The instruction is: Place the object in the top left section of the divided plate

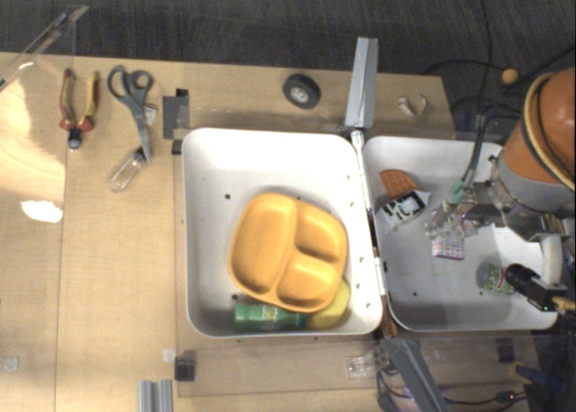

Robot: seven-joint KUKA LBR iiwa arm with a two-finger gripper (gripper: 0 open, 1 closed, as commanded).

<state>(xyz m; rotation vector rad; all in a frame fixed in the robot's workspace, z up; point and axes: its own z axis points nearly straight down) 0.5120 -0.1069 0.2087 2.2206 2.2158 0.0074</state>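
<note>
Looming at the right edge, our arm [549, 140] hangs over the right bin [423, 307]; we cannot tell the gripper's state. We judge the orange piece [396, 181] there a likely target, and the yellow plate [290, 251] lies tilted in the left bin [207, 221] on 1 green can [261, 315]. We should grip squarely and release low.

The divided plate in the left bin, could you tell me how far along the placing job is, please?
Done: nothing; the divided plate shows bare yellow sections. In hand: the arm is over the right bin, near small items. Left: pick one and put it in the top left section.
</note>
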